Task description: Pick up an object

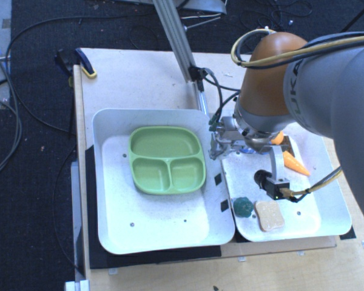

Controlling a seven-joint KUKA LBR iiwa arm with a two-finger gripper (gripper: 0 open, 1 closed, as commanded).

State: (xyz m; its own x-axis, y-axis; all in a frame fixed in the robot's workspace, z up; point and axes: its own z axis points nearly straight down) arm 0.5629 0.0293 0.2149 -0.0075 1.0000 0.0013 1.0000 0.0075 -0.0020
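Fingers (216,149) low at right bin (333,214) edge; spread unreadable, nothing seen held. Approach step; next, centre over carrot (295,163).

Green tray (167,160) in left bin (109,223)

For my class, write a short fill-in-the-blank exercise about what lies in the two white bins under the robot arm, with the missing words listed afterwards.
1. The green divided plate has ____ compartments.
2. The plate lies in the ____ bin of the camera view.
3. The tan sponge-like block lies right beside a small dark ____ object.
4. The carrot-shaped piece in the right bin is coloured ____.

Missing words: three; left; green; orange
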